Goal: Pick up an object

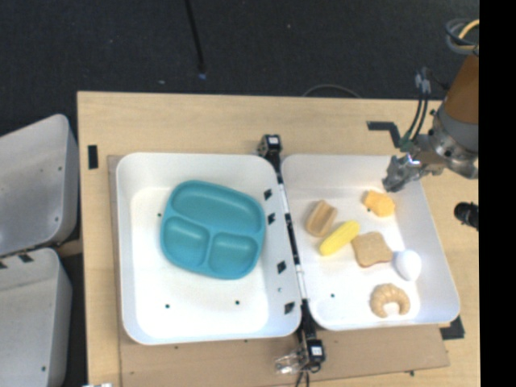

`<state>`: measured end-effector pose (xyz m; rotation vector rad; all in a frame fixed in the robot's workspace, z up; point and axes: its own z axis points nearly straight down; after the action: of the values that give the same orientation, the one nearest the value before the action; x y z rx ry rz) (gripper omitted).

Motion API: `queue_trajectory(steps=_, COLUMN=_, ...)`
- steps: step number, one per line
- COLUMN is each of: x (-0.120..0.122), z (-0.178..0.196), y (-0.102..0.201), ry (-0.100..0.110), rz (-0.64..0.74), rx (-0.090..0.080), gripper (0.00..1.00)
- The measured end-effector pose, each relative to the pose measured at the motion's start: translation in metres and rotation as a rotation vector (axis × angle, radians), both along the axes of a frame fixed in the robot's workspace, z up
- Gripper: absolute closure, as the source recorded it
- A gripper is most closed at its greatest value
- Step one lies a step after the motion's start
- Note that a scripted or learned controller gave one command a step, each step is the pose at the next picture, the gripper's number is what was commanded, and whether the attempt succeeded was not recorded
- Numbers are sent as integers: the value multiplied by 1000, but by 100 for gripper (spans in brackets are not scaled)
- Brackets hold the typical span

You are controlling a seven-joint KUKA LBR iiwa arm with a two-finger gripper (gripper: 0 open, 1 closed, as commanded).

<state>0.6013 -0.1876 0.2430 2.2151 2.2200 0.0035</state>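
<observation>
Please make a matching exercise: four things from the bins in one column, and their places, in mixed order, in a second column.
Things:
1. plate
2. croissant
3. egg
4. orange piece

Places:
A. right bin, nearest corner
B. just below the tool
C. left bin
D. right of the toast

Pairs: 1-C, 2-A, 3-D, 4-B

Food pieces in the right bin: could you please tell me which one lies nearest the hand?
The orange piece, just below the hand in the bin's upper right; the yellow banana lies further away.
</observation>
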Motion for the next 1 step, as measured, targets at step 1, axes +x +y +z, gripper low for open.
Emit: queue_trajectory(steps=1, x=1, z=17, y=-1, ry=2, rz=2, rx=1, gripper=100)
